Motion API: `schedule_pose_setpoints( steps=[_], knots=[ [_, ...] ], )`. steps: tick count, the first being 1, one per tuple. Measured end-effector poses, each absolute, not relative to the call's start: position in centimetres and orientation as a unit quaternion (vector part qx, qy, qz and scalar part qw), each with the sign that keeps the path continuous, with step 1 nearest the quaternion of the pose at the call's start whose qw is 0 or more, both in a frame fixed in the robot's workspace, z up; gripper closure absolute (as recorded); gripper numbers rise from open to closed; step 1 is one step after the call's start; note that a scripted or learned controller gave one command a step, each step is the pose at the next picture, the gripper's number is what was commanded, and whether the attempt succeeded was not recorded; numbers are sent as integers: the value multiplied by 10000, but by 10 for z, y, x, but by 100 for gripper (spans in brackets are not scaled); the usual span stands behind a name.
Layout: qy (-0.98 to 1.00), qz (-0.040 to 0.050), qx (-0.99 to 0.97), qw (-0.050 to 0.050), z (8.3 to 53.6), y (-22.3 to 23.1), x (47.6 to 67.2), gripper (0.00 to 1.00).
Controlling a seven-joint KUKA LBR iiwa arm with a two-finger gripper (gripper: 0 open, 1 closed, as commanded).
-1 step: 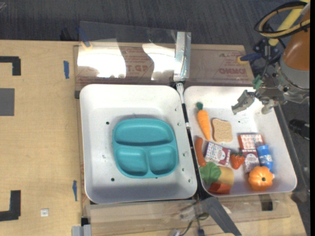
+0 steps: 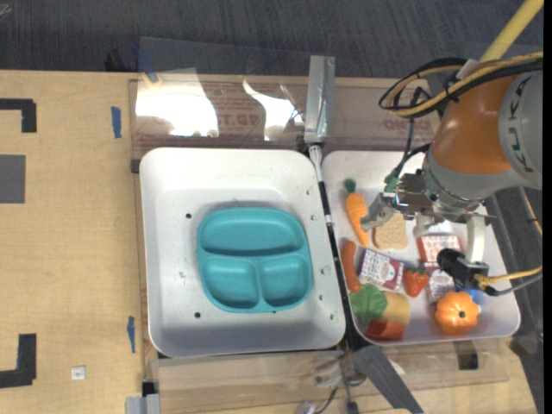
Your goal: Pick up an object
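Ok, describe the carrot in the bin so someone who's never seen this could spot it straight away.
Look at the right bin, the one crowded with toy food, not the left bin holding the teal divided plate. Near that bin's upper left, just beside the divider between the bins, lies the carrot. It is the long, slim orange piece with a small green top, unlike the round orange pumpkin at the lower right.

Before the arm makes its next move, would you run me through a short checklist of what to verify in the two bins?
1. Gripper is above the right bin: ok.
2. A pickable object lies beneath it, the tan bread slice: ok.
3. Something is held between the fingers: cannot tell.
4. The carrot beside the bread leaves room for the fingers: cannot tell.
5. Teal tray rests flat in the left bin: ok.
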State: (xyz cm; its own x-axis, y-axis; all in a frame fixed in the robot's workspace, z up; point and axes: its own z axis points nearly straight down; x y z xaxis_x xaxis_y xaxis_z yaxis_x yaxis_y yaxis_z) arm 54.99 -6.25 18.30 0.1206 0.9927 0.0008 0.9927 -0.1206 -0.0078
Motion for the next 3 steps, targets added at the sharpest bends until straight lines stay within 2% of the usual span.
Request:
schedule_pose_setpoints(
  steps=[1, 2, 3],
  knots=[
    [-6404, -7, -7680, -8, 205, -82, 586, 0],
    [-5616, -49, -8274, -37, 91, -91, 574, 0],
    [-5614, -49, -8275, -37, 91, -91, 574, 0]
  ],
)
